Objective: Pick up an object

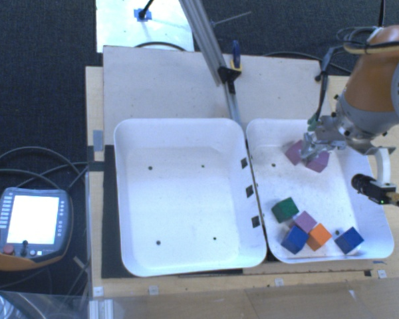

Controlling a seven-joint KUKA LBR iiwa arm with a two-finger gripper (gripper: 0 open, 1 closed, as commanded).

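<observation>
Hovering low over the upper part of the right bin (386,244), the hand (314,149) is sitting right on top of a mauve block (294,153), with a second mauve patch (317,162) showing just beside it on the lower right. Whether these are two blocks or two faces of one piece cannot be told, since the hand is covering the middle. The fingers are pointing down into that spot, but their spread is hidden by the wrist and the glare, so it cannot be said whether they are wide, narrow or closing on anything.

The relation that matters is plain enough: the mauve piece is lying directly under the hand, spilling out toward the left bin (130,138) side and slightly toward the near side. It seems the nearest candidate by far, and a straight descent or a squeeze looks like the next call.

The other candidates are lying well apart, clustered at the near edge of the same bin: a green cube (285,209), a lilac cube (305,221) touching an orange cube (319,236), a blue cube (294,239) and another blue cube (349,240).
</observation>
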